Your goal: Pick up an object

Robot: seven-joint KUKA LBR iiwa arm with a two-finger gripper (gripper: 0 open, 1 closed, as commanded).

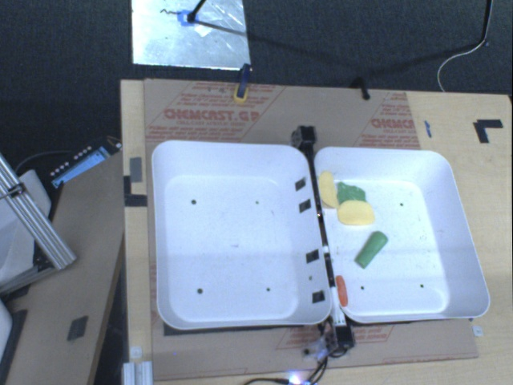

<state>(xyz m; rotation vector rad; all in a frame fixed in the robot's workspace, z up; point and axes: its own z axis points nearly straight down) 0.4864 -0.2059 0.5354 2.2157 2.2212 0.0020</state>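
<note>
While looking down on the bench, spotted two shallow white bins side by side: left bin (232, 239) and right bin (449, 239), touching along the middle seam, with small black clips (304, 205) dotted down that seam. All the pickable stuff lying in the right bin, crowded toward its left half. Pale yellow piece (327, 189) right up against the seam wall near the top, dark green piece (350, 192) just beside it on the right, and a yellow oval (356, 212) tucked just below, touching or nearly touching the dark green one. Light green cylinder (371, 249) a bit lower, lying tilted and apart from that cluster. Small orange thing (342, 289) further down, pressed close to the seam. Both bins resting on a cardboard sheet (208, 115) with red print. Shiny metal plate (190, 18) on the dark floor beyond the bench. Can't tell the gripper's state, apart or together, so not guessing.
</note>
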